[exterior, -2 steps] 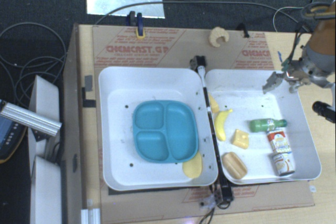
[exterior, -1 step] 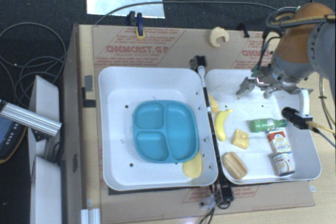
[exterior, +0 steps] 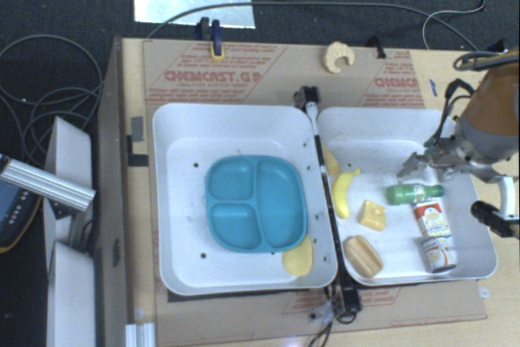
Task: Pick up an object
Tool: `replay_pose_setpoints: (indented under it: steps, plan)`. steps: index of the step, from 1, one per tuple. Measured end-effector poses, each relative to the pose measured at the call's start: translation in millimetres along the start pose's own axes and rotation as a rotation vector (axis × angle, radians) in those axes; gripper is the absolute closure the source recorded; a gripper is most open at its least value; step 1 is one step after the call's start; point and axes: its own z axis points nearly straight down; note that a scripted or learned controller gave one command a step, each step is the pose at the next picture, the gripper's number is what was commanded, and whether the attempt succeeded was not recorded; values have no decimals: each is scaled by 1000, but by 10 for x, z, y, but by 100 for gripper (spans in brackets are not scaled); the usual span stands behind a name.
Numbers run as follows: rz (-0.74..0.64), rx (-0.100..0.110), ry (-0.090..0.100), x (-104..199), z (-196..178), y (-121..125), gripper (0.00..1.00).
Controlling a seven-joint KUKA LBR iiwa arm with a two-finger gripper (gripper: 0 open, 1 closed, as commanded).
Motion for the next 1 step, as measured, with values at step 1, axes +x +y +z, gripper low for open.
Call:
replay_pose_setpoints:
  steps: [1]
  plan:
    - [-7,-2,5,823,311,111,0]
